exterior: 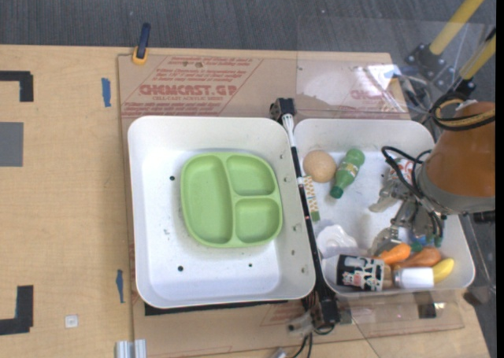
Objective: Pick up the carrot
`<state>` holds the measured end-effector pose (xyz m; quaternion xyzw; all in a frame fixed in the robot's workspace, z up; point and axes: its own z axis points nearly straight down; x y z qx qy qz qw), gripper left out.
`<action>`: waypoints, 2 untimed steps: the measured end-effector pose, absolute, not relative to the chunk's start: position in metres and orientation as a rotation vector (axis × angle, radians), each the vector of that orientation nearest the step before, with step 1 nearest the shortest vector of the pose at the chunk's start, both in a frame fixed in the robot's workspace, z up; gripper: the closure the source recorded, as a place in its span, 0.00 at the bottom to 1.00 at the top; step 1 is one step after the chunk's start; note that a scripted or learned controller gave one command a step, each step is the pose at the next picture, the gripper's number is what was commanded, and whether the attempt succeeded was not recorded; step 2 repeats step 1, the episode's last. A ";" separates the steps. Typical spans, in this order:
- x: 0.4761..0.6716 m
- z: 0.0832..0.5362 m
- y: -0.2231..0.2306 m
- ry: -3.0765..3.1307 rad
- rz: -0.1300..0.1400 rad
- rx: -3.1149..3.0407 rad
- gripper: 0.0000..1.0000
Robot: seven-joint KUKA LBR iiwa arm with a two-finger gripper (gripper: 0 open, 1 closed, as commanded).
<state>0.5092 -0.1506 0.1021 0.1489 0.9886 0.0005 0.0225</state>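
The orange carrot (396,253) lies near the front of the right bin (362,130), between a black-and-white can (362,271) and another orange item (429,256). My gripper (404,230) hangs low in the right bin, just above and behind the carrot, under the grey wrist with its orange band (466,161). The gripper's metal parts and cables hide part of the carrot's far side. From this view I cannot see whether anything touches the carrot.
The right bin also holds a tan egg-shaped item (319,165), a green bottle (346,172), a crumpled white piece (337,236), a white bottle (414,276) and a yellow item (443,269). A green divided plate (231,199) sits in the left bin (150,191).
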 end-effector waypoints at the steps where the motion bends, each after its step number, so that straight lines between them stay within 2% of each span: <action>1: 0.485 0.089 -0.170 2.973 0.006 0.964 0.00; 2: 0.485 0.089 -0.170 2.973 0.006 0.964 0.00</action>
